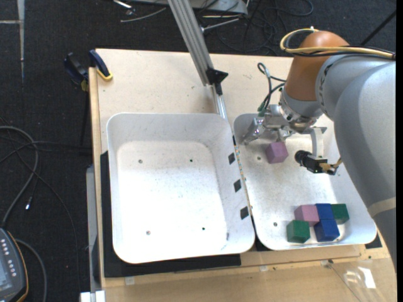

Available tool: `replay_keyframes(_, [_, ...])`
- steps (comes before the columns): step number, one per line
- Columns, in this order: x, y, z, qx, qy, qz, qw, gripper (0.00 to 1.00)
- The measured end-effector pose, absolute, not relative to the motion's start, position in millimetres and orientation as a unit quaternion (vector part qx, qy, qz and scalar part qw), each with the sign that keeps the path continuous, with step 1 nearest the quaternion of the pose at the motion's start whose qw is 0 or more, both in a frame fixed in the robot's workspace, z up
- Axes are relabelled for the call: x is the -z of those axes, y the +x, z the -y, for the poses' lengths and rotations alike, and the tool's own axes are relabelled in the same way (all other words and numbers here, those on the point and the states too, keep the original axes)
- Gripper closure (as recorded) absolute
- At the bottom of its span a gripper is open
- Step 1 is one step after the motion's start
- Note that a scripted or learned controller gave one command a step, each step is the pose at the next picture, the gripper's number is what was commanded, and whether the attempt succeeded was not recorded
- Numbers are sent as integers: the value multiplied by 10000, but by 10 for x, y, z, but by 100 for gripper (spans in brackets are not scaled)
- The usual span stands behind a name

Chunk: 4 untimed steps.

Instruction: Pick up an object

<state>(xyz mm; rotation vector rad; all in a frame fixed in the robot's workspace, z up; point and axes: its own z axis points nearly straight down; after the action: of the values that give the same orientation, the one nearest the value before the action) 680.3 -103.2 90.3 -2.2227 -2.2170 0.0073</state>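
Observation:
A mauve block (276,151) sits in the upper part of the right bin (264,200), directly under my gripper (278,138). The gripper hangs off the grey arm with its orange band (313,61), which reaches in from the right. Whether the mauve block is touching the gripper or resting on the bin floor, I cannot tell. Near the right bin's front corner lies a cluster: a pink block (306,213), a blue block (326,222), a green block (298,231) and a dark green block (340,212).
The left bin (126,168) stands beside the right one, sharing a raised middle wall. A slanted metal rail (192,33) crosses the bench's back. A blue and yellow clamp (94,65) grips the back left corner.

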Motion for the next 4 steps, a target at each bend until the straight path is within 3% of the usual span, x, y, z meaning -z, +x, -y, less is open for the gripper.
replay_keyframes(2, [-962,5995,1036,-5,-7076,7066,-3,0])
replay_keyframes(3, [-2008,6265,843,33,-7054,7088,-42,0])
replay_keyframes(4, [-931,5979,1031,-10,-7078,7064,-11,0])
